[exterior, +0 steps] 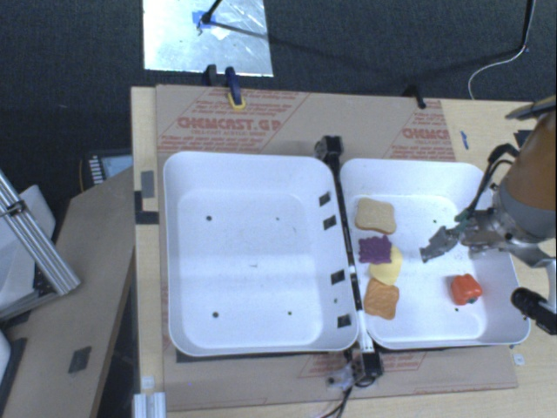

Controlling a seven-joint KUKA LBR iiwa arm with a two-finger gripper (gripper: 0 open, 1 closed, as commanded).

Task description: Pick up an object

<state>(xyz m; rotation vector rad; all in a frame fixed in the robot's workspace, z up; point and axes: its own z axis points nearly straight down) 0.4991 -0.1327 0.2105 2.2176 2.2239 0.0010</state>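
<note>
The right bin holds a tan bread-like piece, a purple object, a yellow object partly under the purple one, and an orange-brown piece, all along its left side. A red-orange object lies near the bin's right side. My gripper hangs over the middle of the right bin, to the right of the purple object and up-left of the red-orange one. Nothing shows between its fingers.
The left bin sits beside the right one, parted by a black clipped divider. The arm comes in from the right. A cable loops at the top right. A metal frame stands at the left.
</note>
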